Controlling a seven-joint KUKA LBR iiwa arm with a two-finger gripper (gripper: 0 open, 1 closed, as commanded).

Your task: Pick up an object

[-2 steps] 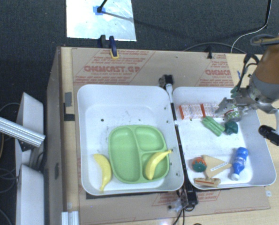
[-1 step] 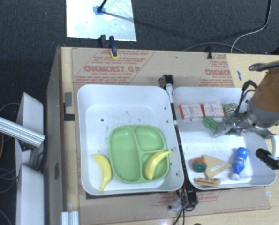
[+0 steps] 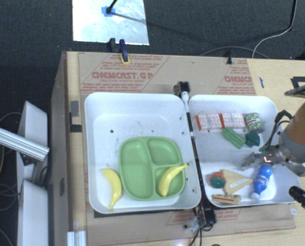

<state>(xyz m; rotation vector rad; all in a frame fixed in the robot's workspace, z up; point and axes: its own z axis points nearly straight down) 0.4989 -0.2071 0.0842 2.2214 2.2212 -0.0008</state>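
Observation:
My gripper (image 3: pixel 250 161) reaches in from the right and hovers low over the right bin (image 3: pixel 214 137), just above and to the left of a blue bottle (image 3: pixel 261 181) that lies on the bin floor. A tan wedge (image 3: pixel 234 179) lies just below the gripper. Further left sit an orange and teal toy (image 3: pixel 217 179) and a flat brown piece (image 3: pixel 226 199). A green stick (image 3: pixel 233 137) and a dark green piece (image 3: pixel 252 139) lie above the gripper. Nothing shows as held.
A red and white packet row (image 3: pixel 220 121) and a green-patterned roll (image 3: pixel 253 121) lie along the right bin's back wall. The left bin (image 3: pixel 106 117) holds a green divided plate (image 3: pixel 142 163) with one banana (image 3: pixel 170 177) on it, and another banana (image 3: pixel 113 186) beside it.

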